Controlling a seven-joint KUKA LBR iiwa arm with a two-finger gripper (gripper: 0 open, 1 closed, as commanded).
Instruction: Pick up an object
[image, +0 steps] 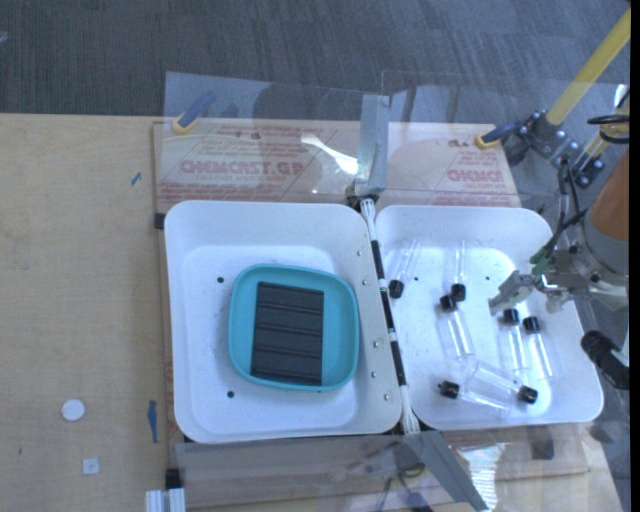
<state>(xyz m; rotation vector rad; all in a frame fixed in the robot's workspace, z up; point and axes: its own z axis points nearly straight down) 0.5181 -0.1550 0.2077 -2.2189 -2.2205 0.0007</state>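
Note:
Several clear vials with black caps lie scattered in the right bin (430, 225). One vial (402, 268) lies near the bin's left wall, another vial (458, 336) in the middle, and a third vial (478, 396) by the front rim. My gripper (514, 288) reaches in from the right, low over the bin's right half. It sits just above and beside two capped vials (518, 346) that lie side by side. Nothing shows between its tips. In the left bin (190, 235) a teal plate (240, 300) holds a black ridged block (290, 333).
A clear acrylic sheet (260, 165) with blue and yellow clamps stands behind the bins. A metal divider (384, 300) separates the two bins. Cables and a yellow rod (590, 70) hang at the far right. Wooden benchtop (70, 250) spreads to the left.

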